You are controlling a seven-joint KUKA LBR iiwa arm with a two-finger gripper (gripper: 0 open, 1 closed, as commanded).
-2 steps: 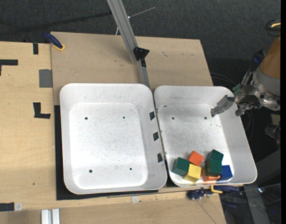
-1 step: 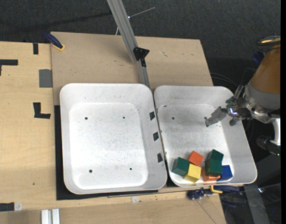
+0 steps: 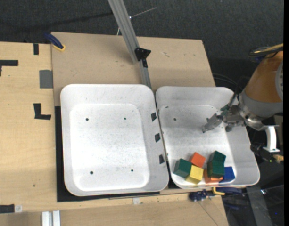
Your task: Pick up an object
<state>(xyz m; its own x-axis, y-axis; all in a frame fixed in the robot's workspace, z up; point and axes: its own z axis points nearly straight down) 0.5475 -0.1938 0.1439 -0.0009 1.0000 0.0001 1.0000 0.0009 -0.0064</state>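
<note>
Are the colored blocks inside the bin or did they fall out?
Inside. The blocks sit clustered in the near corner of the right bin, within its white rim.

The arm (image 3: 264, 86) is bulky and rounded, with a broad orange band above a grey wrist. Its gripper (image 3: 213, 123) is small, grey metal, ending in thin pointed fingers (image 3: 208, 126).

The light wooden desk (image 3: 111, 51) carries two shallow white plastic bins. The left white bin (image 3: 69, 140) lies touching the right white bin (image 3: 182, 95), both upon a black mat (image 3: 58, 149).
</note>
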